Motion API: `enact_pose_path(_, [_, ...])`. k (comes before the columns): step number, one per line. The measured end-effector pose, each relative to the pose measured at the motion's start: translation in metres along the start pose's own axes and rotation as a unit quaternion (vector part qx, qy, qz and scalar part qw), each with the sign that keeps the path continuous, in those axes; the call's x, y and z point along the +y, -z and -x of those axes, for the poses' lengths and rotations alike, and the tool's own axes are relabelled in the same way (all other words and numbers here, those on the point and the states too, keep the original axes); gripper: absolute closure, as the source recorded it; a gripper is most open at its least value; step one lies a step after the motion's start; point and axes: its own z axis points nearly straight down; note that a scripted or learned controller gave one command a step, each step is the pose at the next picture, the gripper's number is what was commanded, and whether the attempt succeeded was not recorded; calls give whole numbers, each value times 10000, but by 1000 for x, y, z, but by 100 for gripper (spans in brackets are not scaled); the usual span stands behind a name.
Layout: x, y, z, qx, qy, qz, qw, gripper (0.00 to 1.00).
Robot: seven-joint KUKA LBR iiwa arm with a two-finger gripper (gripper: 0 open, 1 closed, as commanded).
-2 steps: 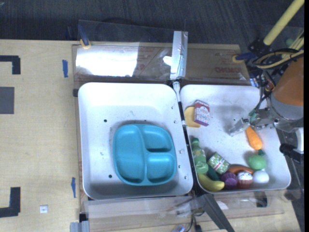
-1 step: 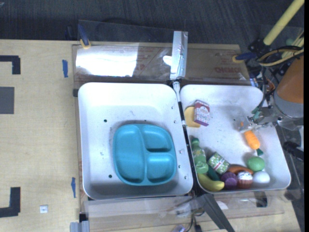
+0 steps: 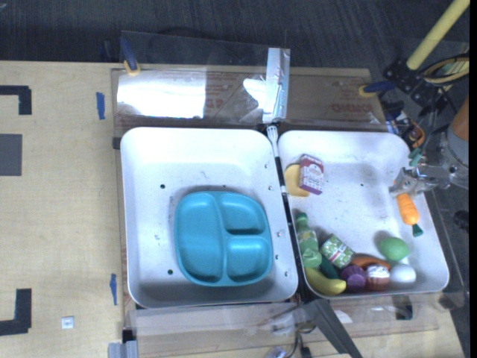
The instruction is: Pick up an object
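Two shallow white bins side by side on the desk: the left bin [image 3: 141, 200] and the right bin [image 3: 358, 151]. Left bin: one blue divided plate [image 3: 222, 237], three compartments, lying near the bin's front edge. Right bin, contents counted as seen: one small carton with a maroon label [image 3: 311, 174] near the back-left corner, lying against one yellow item [image 3: 293, 181] beside the left wall; one green bottle-like item [image 3: 305, 237] along the left wall; one green packet [image 3: 337, 251]; one banana [image 3: 325, 281] at the front-left corner; one purple item [image 3: 354, 277]; one red-and-white item [image 3: 377, 275]; one white egg-shaped item [image 3: 403, 274]; one green rounded item [image 3: 393, 247] toward the front-right corner; one toy carrot [image 3: 408, 209] against the right wall. Arm: gripper [image 3: 414, 176] reaches over the right bin's right edge, hanging just above the carrot's orange top; whether the fingers are spread or closed cannot be told, nor whether they touch the carrot.
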Motion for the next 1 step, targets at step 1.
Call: enact_pose_path(1, [31, 9, -80, 14, 162, -4, 9999, 100])
